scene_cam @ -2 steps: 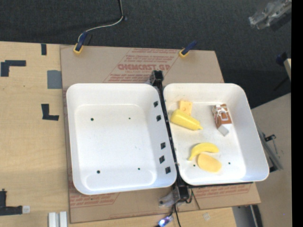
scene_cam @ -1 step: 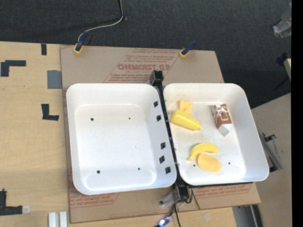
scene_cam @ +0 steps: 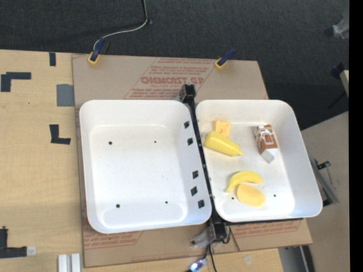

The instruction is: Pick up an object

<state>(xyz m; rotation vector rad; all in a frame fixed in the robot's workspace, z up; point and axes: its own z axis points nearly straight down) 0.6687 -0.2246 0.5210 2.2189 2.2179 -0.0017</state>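
Note:
The right white bin (scene_cam: 295,129) holds several small objects. A yellow bottle-shaped toy (scene_cam: 222,144) lies near the bin's left wall, with a pale cheese wedge (scene_cam: 222,128) just behind it. A brown and white carton (scene_cam: 265,141) lies toward the back right. A yellow banana (scene_cam: 245,178) curves over a round orange-yellow piece (scene_cam: 250,195) at the front.
The left white bin (scene_cam: 91,152) stands beside the right one, joined by a black clip strip (scene_cam: 195,152). Both rest on a cardboard sheet (scene_cam: 164,75) held by two clamps at its back edge. A cable (scene_cam: 142,16) runs across the dark floor behind.

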